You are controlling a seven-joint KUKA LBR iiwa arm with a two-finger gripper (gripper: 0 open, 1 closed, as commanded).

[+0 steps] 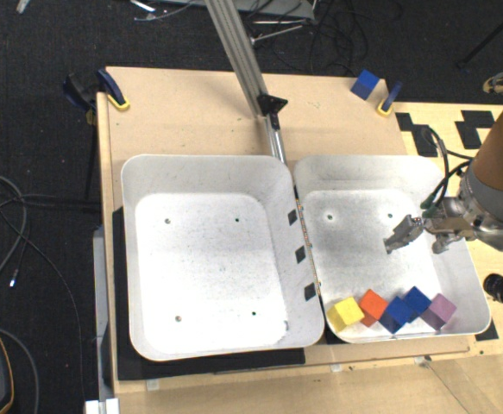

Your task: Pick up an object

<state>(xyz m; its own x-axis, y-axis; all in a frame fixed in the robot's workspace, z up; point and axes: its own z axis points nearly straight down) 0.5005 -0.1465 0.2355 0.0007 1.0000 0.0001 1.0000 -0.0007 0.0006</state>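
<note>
While the gripper (pixel 417 235) hangs over the right bin (pixel 367 179), fingers spread and pinching nothing, four cubes sit apart from it along the bin's near wall: yellow (pixel 346 312), orange (pixel 373 305), blue (pixel 405 307), purple (pixel 440 310).

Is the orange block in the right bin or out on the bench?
In the right bin. The orange block sits on the bin floor by the near rim, between the yellow block and a blue one.

Robotics lab, plywood bench (pixel 199 115) (clamped), loose cables (pixel 9 231) on dark carpet
</note>
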